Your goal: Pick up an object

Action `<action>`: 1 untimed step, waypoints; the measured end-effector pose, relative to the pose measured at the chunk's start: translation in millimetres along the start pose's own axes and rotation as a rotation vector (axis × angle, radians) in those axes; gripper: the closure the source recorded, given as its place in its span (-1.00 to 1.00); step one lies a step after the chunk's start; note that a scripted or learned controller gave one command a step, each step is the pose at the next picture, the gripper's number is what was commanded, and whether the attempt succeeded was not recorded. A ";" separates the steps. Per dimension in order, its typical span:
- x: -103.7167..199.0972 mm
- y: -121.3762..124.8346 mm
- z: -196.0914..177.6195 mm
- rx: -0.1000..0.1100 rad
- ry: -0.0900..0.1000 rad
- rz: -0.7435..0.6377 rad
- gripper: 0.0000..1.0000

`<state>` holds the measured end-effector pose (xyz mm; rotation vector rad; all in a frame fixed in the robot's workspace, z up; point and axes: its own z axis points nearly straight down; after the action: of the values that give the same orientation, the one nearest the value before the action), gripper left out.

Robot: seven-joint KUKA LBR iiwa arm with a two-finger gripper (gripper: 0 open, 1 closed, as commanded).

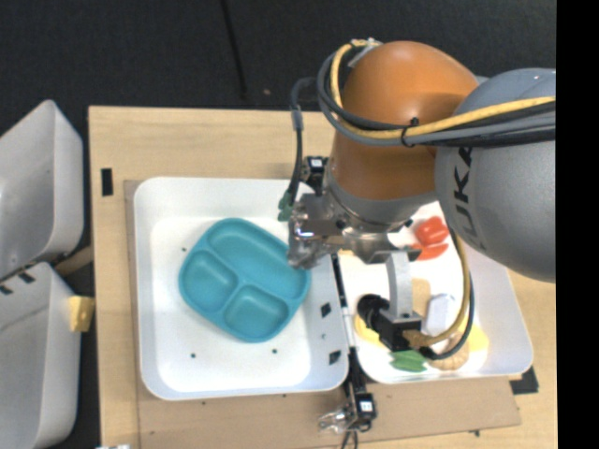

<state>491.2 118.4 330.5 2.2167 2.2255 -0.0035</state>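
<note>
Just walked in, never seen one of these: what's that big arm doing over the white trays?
The robot arm reaches in from the right, its gripper down at the upper right edge of a blue divided plate in the left bin. Whether it grips the plate, I can't tell. The right bin holds small things, among them an orange piece and a green one.

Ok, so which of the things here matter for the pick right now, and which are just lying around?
In play: end effector, low over the left white bin; blue three-compartment plastic plate at its tip, the likely pick.
Lying about in the right white bin: orange-red block; small green piece; small white object.
</note>
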 end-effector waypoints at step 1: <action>-1.7 -1.0 6.3 -0.001 0.001 0.004 1.00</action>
<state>490.2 116.6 324.2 2.2208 2.2216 -0.0013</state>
